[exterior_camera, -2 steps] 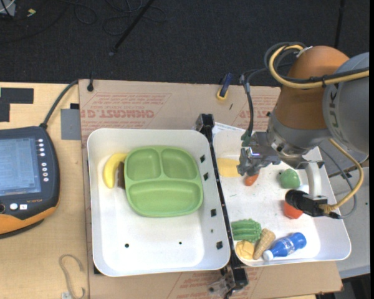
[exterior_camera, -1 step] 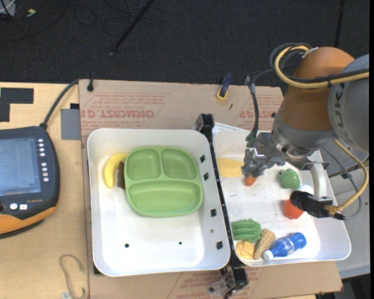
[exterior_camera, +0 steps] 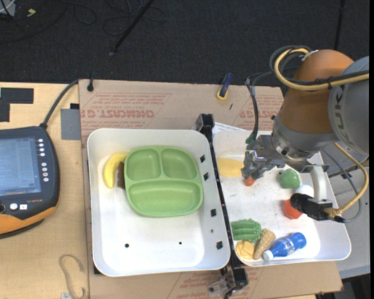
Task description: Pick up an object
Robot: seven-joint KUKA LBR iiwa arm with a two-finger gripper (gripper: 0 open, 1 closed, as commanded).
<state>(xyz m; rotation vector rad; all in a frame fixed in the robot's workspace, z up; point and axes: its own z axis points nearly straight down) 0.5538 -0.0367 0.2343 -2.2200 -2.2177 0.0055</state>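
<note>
Your gripper [exterior_camera: 252, 170] hangs low in the right bin [exterior_camera: 336, 245], apparently in its descent to grasp; whether it is open or shut, you cannot tell. A small red piece [exterior_camera: 249, 181] lies just below it, a yellow piece [exterior_camera: 229, 167] just left. Next, close and lift.

The green tray [exterior_camera: 163, 182] covers part of the banana [exterior_camera: 111, 168]. The arm hides much of the claw [exterior_camera: 254, 170], its grip unclear. The tablet [exterior_camera: 15, 176] runs off the left edge.
</note>
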